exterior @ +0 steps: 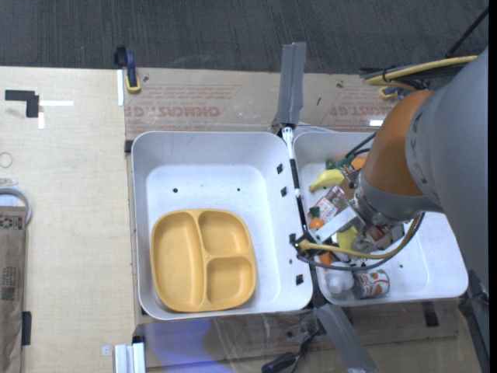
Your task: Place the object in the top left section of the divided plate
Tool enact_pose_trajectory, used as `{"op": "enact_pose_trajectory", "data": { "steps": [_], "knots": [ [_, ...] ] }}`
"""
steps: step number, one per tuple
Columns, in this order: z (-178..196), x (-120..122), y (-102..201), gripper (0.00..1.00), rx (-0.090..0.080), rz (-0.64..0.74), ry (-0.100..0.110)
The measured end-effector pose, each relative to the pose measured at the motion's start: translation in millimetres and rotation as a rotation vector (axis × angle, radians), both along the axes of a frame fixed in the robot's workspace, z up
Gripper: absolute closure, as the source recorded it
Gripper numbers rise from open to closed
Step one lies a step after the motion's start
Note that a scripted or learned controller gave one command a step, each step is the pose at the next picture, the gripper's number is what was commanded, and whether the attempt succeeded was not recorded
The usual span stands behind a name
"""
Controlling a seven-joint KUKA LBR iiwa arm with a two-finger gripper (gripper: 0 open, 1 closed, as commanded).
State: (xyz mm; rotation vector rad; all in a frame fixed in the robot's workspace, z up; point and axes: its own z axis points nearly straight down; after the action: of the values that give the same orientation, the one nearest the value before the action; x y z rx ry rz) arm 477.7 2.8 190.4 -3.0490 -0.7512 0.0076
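A yellow divided plate (203, 259) lies in the left bin (155, 169), toward its front, with one long section on the left and two smaller ones on the right. All three sections hold nothing. My gripper (342, 243) is down in the right bin (435, 278), among a pile of small items, and the wrist hides its fingers. A yellow banana (326, 179) lies just behind the gripper. A small packet (329, 203), an orange piece (316, 224) and a can (371, 284) crowd around it.
The grey arm with its orange band (396, 162) covers most of the right bin. A metal divider post (292, 84) stands between the bins at the back. The wooden bench (62, 208) stretches to the left.
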Motion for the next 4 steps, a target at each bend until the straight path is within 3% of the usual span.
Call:
{"op": "enact_pose_trajectory", "data": {
  "steps": [1, 2, 3, 4],
  "knots": [
    [35.1, 17.1, 44.4, 1.00, -0.002, 0.029, 0.000],
    [-92.7, 16.8, 108.6, 1.00, -0.001, 0.180, 0.003],
    [-24.0, -0.3, 122.1, 1.00, -0.002, -0.081, -0.001],
    [49.3, 0.5, 170.1, 1.00, -0.003, -0.248, -0.004]
  ]
}}
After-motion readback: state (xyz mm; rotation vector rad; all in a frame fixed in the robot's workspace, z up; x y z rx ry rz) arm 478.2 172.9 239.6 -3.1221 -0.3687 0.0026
